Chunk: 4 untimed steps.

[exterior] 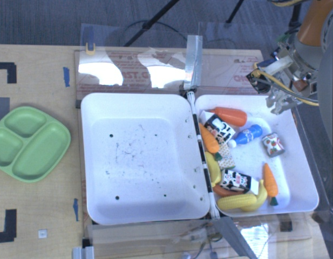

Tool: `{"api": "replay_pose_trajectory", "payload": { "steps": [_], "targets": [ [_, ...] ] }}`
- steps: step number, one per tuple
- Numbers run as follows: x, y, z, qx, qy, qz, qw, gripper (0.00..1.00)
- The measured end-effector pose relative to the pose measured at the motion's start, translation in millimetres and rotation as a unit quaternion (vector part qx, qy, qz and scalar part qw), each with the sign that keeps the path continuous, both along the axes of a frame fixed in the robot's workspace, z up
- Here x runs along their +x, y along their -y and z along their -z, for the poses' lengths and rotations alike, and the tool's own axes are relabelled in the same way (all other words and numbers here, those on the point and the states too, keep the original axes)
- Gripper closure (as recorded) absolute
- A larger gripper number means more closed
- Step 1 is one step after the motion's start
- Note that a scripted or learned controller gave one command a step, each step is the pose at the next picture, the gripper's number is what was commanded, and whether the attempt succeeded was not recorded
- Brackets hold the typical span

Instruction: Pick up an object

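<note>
The right bin (301, 161) holds several toy items. Among them are an orange pepper-like piece (229, 115), a black-and-white carton (219, 128), a blue bottle (248, 135) and a small red, white and green box (272, 144). A carrot (270, 182) lies at the right, with yellow bananas (244, 201) at the front and a dark packet (236, 181) just behind them. My gripper (283, 103) hangs above the bin's back right corner, up and right of the small box. It is open with nothing between its fingers.
The left bin (139, 107) sits beside the right one, with a metal divider post (193, 58) at the back between them. A green divided plate (28, 143) lies on the bench at the far left. Cables (274, 77) trail from the wrist.
</note>
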State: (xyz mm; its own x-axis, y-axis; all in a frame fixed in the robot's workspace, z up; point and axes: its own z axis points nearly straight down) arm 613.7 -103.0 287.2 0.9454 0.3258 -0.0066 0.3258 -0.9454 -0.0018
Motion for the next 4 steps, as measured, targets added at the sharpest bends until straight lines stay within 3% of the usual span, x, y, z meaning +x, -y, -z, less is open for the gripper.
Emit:
{"api": "replay_pose_trajectory", "payload": {
  "steps": [1,2,3,4],
  "targets": [
    [32,-74,-77,-0.0003,0.002,0.052,0.9986,1.00],
    [45,-113,-145,-0.0009,0.002,0.065,0.9979,1.00],
    [28,-102,-119,-0.0007,0.000,0.066,0.9978,1.00],
    [40,-22,-145,-0.0014,0.000,0.065,0.9979,1.00]
  ]
}}
